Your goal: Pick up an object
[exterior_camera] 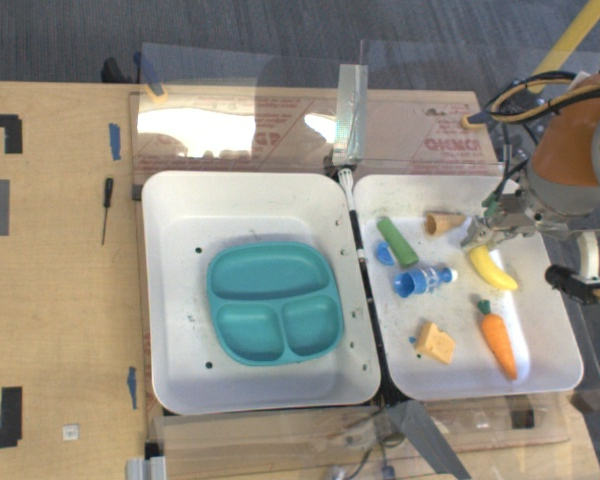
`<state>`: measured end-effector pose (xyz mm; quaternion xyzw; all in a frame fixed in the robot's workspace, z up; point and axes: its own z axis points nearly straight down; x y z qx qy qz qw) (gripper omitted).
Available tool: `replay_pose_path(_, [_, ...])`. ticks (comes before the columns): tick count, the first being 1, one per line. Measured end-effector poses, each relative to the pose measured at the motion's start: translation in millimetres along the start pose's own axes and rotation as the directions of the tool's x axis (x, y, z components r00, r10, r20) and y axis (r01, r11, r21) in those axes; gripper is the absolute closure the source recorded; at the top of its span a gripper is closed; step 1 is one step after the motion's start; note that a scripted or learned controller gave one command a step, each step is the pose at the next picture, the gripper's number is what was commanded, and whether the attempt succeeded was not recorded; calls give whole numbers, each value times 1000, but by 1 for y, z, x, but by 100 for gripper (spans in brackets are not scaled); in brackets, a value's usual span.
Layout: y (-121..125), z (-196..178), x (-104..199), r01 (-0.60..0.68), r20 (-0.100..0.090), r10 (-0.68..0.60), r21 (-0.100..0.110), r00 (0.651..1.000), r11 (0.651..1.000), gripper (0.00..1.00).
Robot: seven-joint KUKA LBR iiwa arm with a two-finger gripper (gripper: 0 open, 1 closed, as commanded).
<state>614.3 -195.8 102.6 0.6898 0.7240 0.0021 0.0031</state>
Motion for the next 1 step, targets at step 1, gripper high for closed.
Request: replay_pose_path(1, [40, -89, 43, -181, 0, 181, 0, 984, 984, 100])
